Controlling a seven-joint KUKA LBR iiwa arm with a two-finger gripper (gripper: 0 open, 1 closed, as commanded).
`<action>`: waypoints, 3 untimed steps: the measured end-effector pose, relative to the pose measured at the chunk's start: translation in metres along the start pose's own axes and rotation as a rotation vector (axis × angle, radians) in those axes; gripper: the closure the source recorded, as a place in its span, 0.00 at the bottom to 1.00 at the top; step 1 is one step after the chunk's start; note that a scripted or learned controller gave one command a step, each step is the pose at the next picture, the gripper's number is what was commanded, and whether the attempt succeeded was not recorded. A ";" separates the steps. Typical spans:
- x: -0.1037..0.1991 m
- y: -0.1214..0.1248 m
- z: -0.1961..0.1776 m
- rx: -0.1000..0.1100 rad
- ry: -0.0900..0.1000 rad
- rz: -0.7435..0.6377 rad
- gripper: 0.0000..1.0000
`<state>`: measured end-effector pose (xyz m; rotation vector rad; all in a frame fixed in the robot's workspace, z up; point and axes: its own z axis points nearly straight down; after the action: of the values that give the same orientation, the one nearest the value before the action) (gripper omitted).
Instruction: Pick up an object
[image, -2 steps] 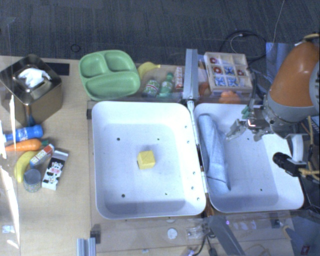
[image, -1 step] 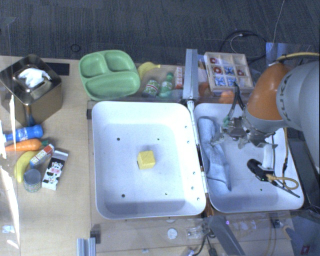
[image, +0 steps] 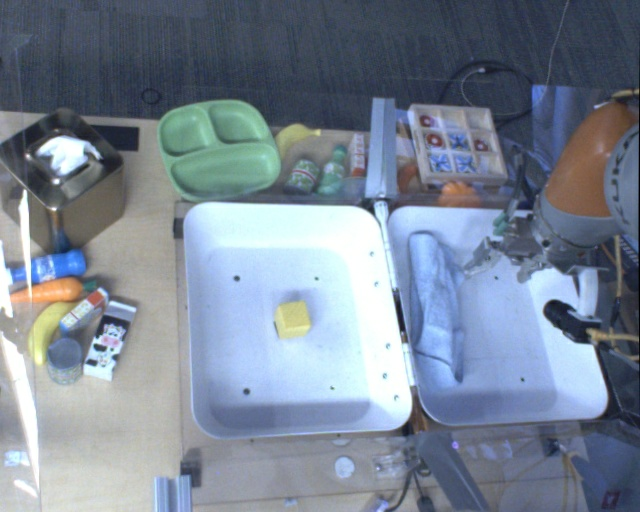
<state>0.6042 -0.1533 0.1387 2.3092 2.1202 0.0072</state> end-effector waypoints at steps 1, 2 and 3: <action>0.039 0.008 0.047 -0.007 0.001 -0.115 0.00; 0.068 0.062 0.048 -0.005 0.000 -0.129 0.00; -0.023 0.036 -0.021 -0.002 -0.001 -0.055 0.00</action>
<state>0.6375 -0.1796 0.1595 2.2480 2.1814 0.0076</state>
